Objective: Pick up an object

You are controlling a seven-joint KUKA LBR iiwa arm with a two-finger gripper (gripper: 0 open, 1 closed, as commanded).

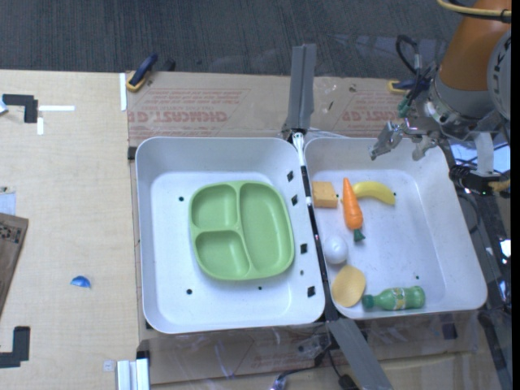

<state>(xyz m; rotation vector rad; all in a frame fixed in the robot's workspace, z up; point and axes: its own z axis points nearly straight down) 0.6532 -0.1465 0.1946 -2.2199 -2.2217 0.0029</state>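
Arm is hovering with the pincer (404,139) over the back rim of the right bin (455,242), above the contents and touching nothing. Pincer is looking spread, nothing sitting between the fingers, though it's small in the frame.

Step in hand, as I'm reading it: approach/pre-grasp. No object is being picked yet.

Taking the carrot (352,205) as landmark, all candidates are sitting in the right bin:
- banana (374,192): just right of the carrot's top, nearest the pincer
- orange block (324,194): just left of it, by the bin wall
- white egg (335,249): below it, close to the green stem end
- yellow chip-shaped piece (348,286): further below
- green bottle (395,299): lying on its side, below and right, touching or nearly touching the yellow piece

Count: one of each, six objects in total. Two bins; the left bin (154,242) is carrying one green divided plate (242,230), well left of the carrot.

Next move probably calling for: descending into the bin toward the banana or carrot, aligning the fingers across the narrow axis, then closing. Carrot and banana are lying near each other, so there's some risk of nudging the neighbour.
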